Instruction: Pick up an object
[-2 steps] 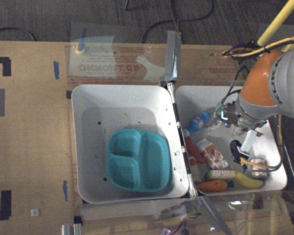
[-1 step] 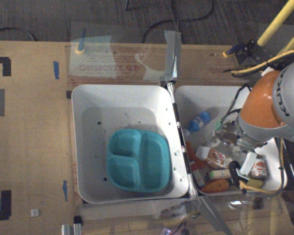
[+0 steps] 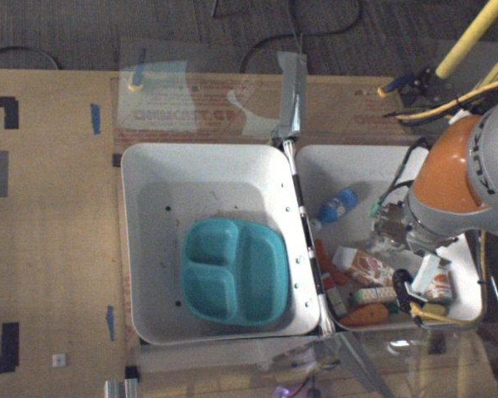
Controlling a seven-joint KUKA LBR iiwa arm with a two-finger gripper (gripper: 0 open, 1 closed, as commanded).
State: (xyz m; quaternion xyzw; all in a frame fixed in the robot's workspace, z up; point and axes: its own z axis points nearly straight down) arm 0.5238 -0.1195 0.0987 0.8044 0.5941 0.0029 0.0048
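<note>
1. Camera view: candidate objects all sit in the right bin (image 3: 315, 162). A small carton with red print (image 3: 367, 266) lies mid-bin, an orange carrot-like toy (image 3: 367, 314) is near the front wall, a blue-capped bottle (image 3: 335, 206) is toward the divider, and a white-and-red packet (image 3: 436, 279) is on the arm side.
2. The pile at the front of that bin is crowded, with items touching or overlapping. The bottle lies apart from the rest, so I judge it the cleanest pick.
3. For a good grasp, come straight down, straddle the object across its narrow side, and keep off the bin wall and the divider screws. Lift only once the object is seated.
4. The left bin (image 3: 141, 172) holds a teal sectioned tray (image 3: 235, 270), not the target here.
5. The pincer (image 3: 390, 225) is low inside the right bin, just above or beside the carton's far end. I cannot tell whether it is spread or closed, or whether it has anything; the wrist hides it.
6. Arm pose: the orange band (image 3: 450, 177) is over the bin's right rim, the wrist is pitched down and leftward, and cables trail toward the worktop (image 3: 50, 222) edge.
</note>
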